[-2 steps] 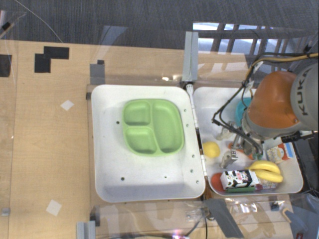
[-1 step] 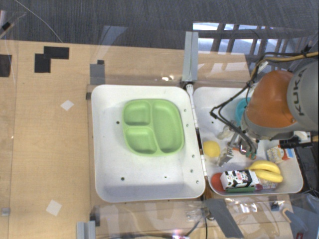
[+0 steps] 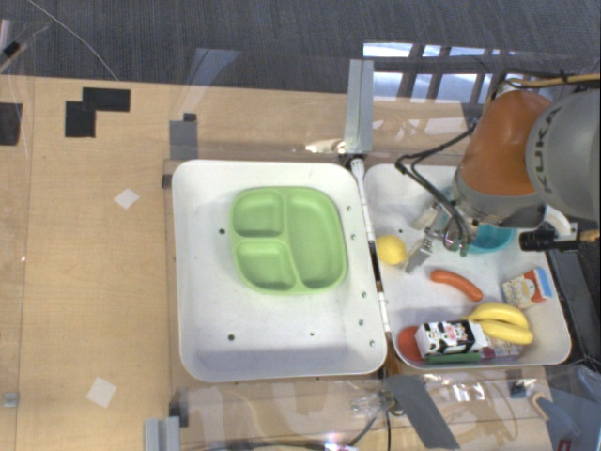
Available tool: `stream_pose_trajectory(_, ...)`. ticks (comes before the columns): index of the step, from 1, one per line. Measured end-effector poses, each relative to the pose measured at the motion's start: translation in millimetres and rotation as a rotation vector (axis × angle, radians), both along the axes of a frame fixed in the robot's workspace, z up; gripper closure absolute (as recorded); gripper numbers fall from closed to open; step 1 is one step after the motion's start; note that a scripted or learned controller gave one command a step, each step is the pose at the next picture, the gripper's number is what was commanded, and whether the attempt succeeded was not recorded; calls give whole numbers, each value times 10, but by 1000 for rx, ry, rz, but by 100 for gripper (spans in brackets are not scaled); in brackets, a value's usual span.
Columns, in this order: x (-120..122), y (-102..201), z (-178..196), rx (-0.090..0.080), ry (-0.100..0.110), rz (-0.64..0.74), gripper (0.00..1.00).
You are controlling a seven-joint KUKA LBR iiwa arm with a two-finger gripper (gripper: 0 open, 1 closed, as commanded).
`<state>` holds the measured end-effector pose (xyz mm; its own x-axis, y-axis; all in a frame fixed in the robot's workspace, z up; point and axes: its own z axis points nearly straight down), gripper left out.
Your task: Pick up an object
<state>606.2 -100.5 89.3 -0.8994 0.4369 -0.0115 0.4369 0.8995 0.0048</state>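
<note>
Item: your gripper (image 3: pixel 424 240), fingers spread, grasping nothing, over the right bin (image 3: pixel 406 188). Lemon (image 3: pixel 391 250) just left of its fingertips; sausage (image 3: pixel 456 283) just below-right; bananas (image 3: pixel 501 322) further off.

Two white bins side by side: left bin (image 3: pixel 202 252) holding a green divided plate (image 3: pixel 286 239). In the right bin (image 3: pixel 399 191), beside the plate's bin wall, a yellow lemon (image 3: pixel 391 250); right of it the gripper (image 3: pixel 429 238), a red sausage (image 3: pixel 455 284), bananas (image 3: pixel 502 322), a milk carton (image 3: pixel 453 339).
</note>
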Motion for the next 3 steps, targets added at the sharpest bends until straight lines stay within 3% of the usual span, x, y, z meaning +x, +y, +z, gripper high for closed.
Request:
stream_pose_trajectory(1, 496, -377, -15, 2, 5, -140, 0)
stream_pose_trajectory(2, -273, 93, 5, 6, 0, -395, 0)
stream_pose_trajectory(3, -805, -140, 12, 8, -5, -590, 0)
